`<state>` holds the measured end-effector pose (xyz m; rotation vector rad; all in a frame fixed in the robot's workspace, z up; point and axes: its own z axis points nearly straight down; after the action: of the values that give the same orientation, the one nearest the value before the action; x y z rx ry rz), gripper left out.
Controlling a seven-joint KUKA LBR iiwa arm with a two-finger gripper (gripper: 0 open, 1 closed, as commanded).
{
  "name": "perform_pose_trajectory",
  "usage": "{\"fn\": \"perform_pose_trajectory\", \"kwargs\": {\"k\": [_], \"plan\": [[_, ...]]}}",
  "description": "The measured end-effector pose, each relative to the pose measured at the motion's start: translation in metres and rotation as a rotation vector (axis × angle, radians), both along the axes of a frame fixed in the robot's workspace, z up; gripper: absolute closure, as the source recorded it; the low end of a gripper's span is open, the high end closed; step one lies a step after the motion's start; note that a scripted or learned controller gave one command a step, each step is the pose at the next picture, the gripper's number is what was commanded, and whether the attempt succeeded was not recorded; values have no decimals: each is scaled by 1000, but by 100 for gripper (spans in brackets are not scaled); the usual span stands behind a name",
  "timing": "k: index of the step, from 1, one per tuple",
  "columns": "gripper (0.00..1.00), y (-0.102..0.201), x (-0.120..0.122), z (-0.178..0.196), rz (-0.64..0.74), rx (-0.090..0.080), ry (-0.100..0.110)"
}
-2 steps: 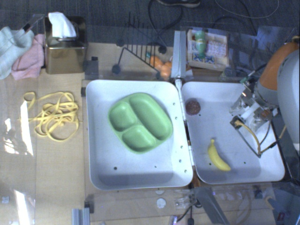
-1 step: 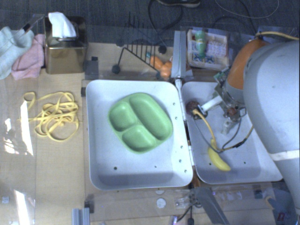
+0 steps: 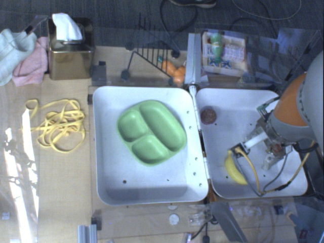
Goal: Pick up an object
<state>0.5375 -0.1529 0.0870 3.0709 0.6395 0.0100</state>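
Note:
In the right bin (image 3: 228,103), a yellow banana (image 3: 234,171) lies near the front left, and a small brown round object (image 3: 208,115) sits at the back left corner. The left bin (image 3: 109,181) holds a green three-section plate (image 3: 151,131). My gripper (image 3: 271,156) hangs low over the right half of the right bin, to the right of the banana, below the arm's orange band (image 3: 291,108). Nothing shows held in it.
Outside the bins, a tangle of yellow cord (image 3: 56,123) lies on the bench at left. A tissue box (image 3: 70,49) and cloths (image 3: 20,57) stand at the back left. Behind the bins are a wire rack (image 3: 152,57) with orange items and a flat package (image 3: 224,52).

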Motion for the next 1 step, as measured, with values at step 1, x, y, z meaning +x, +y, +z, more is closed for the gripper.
{"fn": "perform_pose_trajectory", "kwargs": {"k": [1], "plan": [[0,-53,-22,116,-86,3,3]]}}
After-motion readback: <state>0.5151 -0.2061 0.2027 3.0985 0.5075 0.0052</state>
